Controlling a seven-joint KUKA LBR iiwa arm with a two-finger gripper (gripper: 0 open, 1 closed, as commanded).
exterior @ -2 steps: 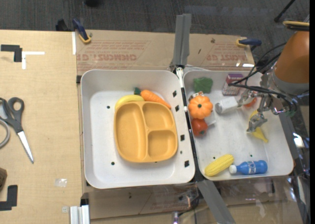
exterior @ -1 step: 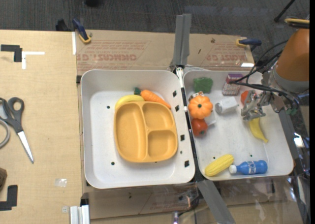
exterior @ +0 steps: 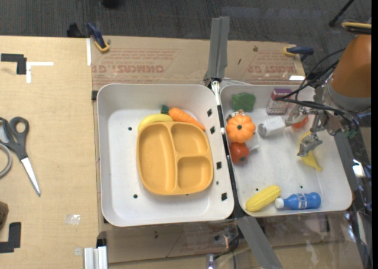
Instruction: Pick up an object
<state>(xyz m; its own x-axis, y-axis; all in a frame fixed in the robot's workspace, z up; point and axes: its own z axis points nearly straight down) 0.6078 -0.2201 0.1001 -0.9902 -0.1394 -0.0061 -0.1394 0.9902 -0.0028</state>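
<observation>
My gripper hangs over the right side of the right bin, reaching in from the right. Directly under it lies a small yellow wedge-shaped object; I cannot tell whether the gripper touches it. In the same bin are an orange pumpkin, a red tomato, a green item, a pink-purple box, a white cylinder, a small red object, a corn cob and a blue bottle.
The left bin holds a yellow divided plate, with a carrot and a banana at its far edge. Scissors lie on the bench at far left. Cables run near the arm's wrist.
</observation>
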